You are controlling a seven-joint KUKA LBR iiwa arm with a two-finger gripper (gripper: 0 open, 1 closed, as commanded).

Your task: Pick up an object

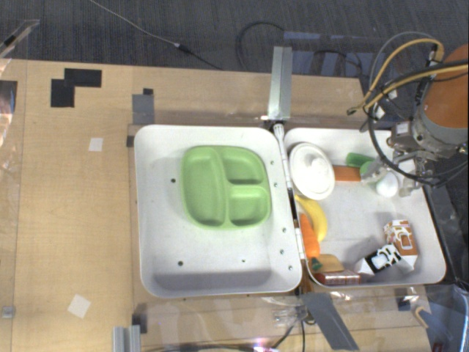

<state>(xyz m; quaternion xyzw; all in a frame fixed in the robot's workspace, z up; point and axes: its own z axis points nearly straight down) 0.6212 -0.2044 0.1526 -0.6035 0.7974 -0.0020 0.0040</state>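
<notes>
Arm [443, 105] sits highest, so closest to the lens: grey body, orange band, looped cables, entering from the right over the far right corner of the right bin [438, 264]. Gripper [403, 170] hangs low over that corner. Open or closed: cannot tell, the wrist hides it. Nothing visibly held.

Candidate objects, all in the right bin:
- Small white rounded object [387, 186], just beside the gripper on its near-left side. Touching or not: cannot tell.
- Pale translucent piece [371, 171], next to it, too blurred to identify.
- Green item [360, 159] and orange item [346, 174], side by side, between the gripper and the bowl.
- White bowl [313, 171], round, at the bin's far left, against the divider.
- Banana [317, 218], just nearer than the bowl, along the left wall.
- Orange carrot-like piece [311, 242], touching the banana's near end.
- Brown item [332, 264] and a dark reddish stick [341, 277] in the near left corner.
- Black-and-white item [382, 259], near edge, right of centre.
- Orange-and-white carton [401, 239], just beside it, tilted.

Left bin [146, 270]: one green divided plate [225, 185], three compartments, lying flat near the centre, well apart from the gripper.

Bench [66, 218]: light wood, black tape marks at far left.
</notes>
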